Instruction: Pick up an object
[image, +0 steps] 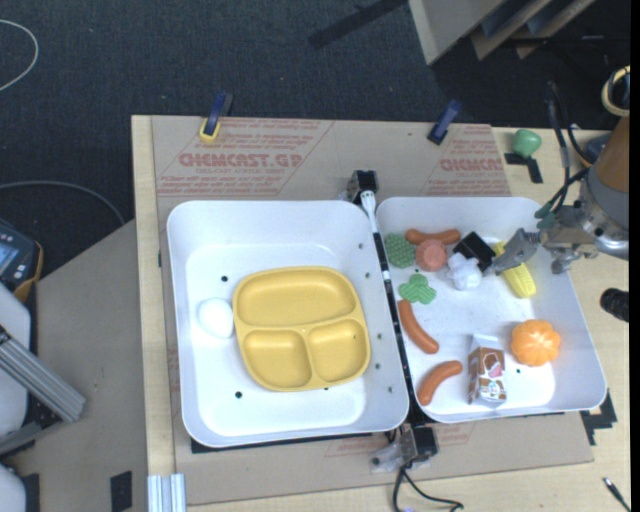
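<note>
At the right edge of the frame the gripper (528, 256) hangs over the right bin (575, 345), its fingers seemingly spread around the corn cob (518, 279), with an orange (535, 342) lower right and a yellow tray (300, 327) in the left bin (190, 260).

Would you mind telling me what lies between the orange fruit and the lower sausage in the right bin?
In the camera view, a small brown snack packet lies between the orange fruit and the lower sausage.
</note>
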